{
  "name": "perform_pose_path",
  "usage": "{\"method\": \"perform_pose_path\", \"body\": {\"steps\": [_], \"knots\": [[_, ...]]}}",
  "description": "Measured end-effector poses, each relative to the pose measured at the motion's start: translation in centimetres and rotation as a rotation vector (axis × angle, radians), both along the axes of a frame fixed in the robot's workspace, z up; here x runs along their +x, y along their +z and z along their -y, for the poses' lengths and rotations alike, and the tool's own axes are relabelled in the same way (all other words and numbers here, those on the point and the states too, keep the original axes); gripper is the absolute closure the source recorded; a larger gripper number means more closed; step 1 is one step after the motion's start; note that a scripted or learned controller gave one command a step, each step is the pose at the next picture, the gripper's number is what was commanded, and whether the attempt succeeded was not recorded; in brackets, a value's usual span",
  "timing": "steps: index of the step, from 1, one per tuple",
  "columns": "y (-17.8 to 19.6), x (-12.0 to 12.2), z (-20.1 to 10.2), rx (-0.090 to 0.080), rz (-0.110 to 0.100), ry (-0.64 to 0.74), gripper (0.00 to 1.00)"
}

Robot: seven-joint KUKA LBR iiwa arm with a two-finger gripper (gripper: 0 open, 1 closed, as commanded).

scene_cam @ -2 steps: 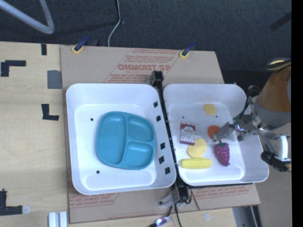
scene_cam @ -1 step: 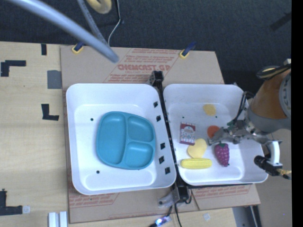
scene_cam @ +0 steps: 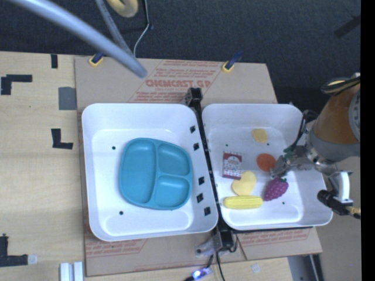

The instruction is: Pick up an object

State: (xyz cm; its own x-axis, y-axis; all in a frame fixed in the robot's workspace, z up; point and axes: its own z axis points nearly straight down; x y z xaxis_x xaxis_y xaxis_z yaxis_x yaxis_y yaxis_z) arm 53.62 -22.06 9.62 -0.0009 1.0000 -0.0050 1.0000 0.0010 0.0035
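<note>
Over the right bin, tool seemingly touching purple grapes.

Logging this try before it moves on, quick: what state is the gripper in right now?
Gripper: down in the right bin, right by the orange piece and just above the purple grapes; open or closed cannot be told.

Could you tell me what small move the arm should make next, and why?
Probably lower the hand slightly toward the purple grapes, which lie just below it in the right bin. I see nothing between its fingers, and the orange piece sits close on its other side.
</note>
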Motion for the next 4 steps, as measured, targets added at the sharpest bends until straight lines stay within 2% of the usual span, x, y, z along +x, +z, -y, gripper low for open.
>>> {"method": "perform_pose_path", "body": {"steps": [2,3,4], "knots": [[12.0,-0.5,-0.8,0.003,0.000,0.001,1.00],[16.4,-0.8,-0.2,0.004,-0.002,0.000,1.00],[17.0,0.1,-5.8,0.006,-0.003,0.006,1.00]]}}
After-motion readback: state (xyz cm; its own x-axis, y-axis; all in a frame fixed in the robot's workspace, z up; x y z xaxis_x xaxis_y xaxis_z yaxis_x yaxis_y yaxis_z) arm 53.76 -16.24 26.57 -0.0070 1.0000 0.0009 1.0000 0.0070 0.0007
